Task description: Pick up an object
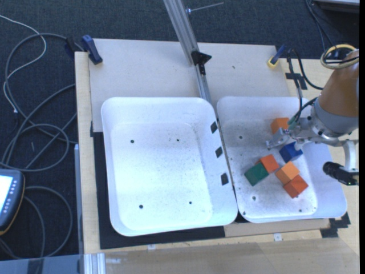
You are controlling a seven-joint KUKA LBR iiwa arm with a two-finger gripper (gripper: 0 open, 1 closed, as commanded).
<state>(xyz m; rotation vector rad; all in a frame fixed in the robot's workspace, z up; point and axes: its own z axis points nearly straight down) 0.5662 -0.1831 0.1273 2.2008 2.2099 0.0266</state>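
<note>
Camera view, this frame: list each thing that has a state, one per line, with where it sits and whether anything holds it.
Gripper: low in the right bin, beside the blocks; no block visibly held.
Blue block: on the right bin floor, right by the gripper.
Orange block: lying loose near the gripper.
Green block: lying, touching a small orange block.
Orange-red block pair: lying together.
Left bin: level, beside the right bin.
</note>
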